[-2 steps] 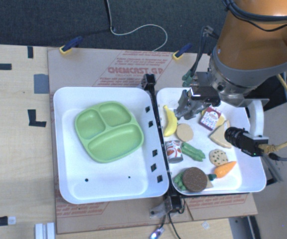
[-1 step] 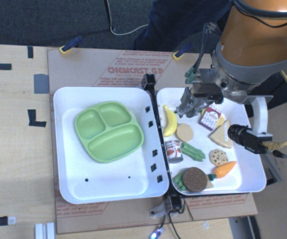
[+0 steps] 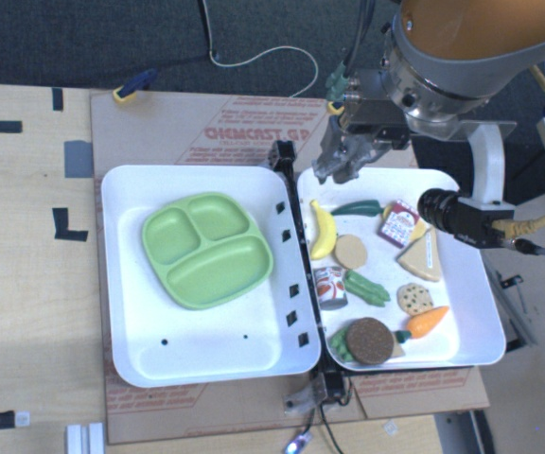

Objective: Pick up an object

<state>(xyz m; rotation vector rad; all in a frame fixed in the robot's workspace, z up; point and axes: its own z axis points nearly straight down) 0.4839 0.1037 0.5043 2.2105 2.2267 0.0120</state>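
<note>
Hovering over the far left corner of the right bin (image 3: 462,348), the gripper (image 3: 341,166) hangs above the toys; whether it is spread or closed cannot be told, and nothing is seen in its grasp. Right bin contents: banana (image 3: 323,230), green pepper (image 3: 356,208), red carton (image 3: 397,224), cheese wedge (image 3: 424,256), tan disc (image 3: 351,252), can (image 3: 330,287), cookie (image 3: 413,297), carrot (image 3: 428,322), burger (image 3: 369,340). Left bin (image 3: 131,348): green divided plate (image 3: 207,250).
</note>
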